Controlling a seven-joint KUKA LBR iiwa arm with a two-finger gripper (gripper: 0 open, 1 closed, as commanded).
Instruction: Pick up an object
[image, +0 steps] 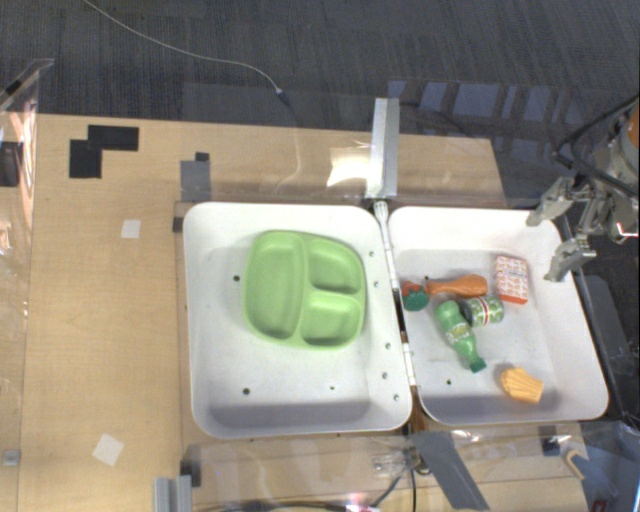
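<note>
The gripper (566, 228) hangs over the far right corner of the right bin (575, 330), at the bin's rim; its two fingers are spread apart, one reaching toward the far edge and the other pointing down toward the right edge, and nothing lies between them.

The objects for picking all lie in the right bin, well apart from the gripper and toward the bin's left and near sides; a small red and white box (511, 278) sits nearest the gripper, in the far half of the bin, a little inward from the right edge; beside it to the left an orange carrot (456, 288) lies crosswise, its green end close to the bin's left edge; just nearer than the carrot a green can (486, 311) with a red label lies on its side, touching a green bottle (458, 333) that slants toward the near edge; a yellow-orange piece (521, 384), ridged like corn, lies alone near the near right corner, apart from the rest.

The left bin (215, 390) holds a green divided tray (304, 288), lying flat around its middle, with three compartments showing; the wooden bench (100, 330) carries both bins side by side.
</note>
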